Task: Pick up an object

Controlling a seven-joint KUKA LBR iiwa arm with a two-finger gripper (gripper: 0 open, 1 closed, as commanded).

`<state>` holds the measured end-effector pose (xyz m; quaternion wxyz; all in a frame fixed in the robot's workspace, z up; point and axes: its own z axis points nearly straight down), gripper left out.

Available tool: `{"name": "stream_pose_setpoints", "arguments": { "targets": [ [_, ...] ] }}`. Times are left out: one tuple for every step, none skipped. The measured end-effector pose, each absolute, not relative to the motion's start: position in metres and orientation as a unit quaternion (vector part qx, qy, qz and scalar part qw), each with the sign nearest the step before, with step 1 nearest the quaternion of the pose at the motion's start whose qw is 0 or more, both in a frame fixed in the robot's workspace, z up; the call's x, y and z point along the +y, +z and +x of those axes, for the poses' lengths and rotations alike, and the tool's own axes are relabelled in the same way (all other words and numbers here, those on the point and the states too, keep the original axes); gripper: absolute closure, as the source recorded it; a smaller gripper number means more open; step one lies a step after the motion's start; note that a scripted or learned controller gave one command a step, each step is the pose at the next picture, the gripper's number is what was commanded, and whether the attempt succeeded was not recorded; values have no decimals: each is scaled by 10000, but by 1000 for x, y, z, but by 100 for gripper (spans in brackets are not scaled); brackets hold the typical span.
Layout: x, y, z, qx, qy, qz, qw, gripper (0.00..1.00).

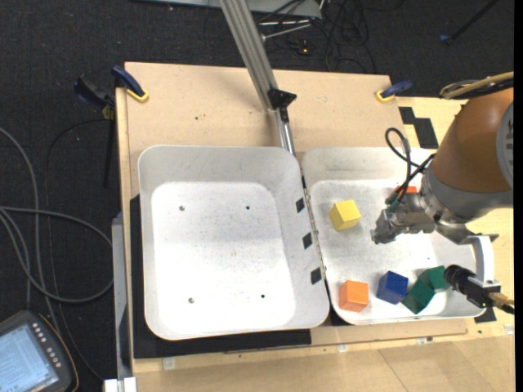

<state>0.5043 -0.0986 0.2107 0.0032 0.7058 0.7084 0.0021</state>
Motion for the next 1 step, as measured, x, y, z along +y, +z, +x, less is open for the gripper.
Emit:
{"name": "stream_pose_setpoints", "arguments": {
  "targets": [
    [-99,263,506,7085,20,7057,32,100]
  ]
}}
